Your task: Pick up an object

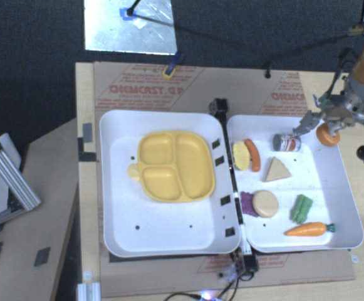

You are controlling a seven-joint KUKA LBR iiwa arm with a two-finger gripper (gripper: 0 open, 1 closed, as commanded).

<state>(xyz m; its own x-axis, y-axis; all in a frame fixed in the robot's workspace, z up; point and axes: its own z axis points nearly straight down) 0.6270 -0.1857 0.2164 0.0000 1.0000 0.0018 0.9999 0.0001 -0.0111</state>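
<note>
Poised over the right bin's (348, 196) far edge, gripper (304, 128) slanting down-left at a small can (287, 143) lying on its side just below the tips, long axis roughly left-right, open end leftward. Fingers' state: cannot tell. Orange ball (327, 135) just right.

My pincer (312, 123) hangs over the right bin's (348, 187) far edge. A small can (287, 143) lies just left of its tips, an orange ball (327, 135) just beside it. A carrot (307, 229) lies well nearer the camera; the yellow tray (169, 166) sits far left.
</note>
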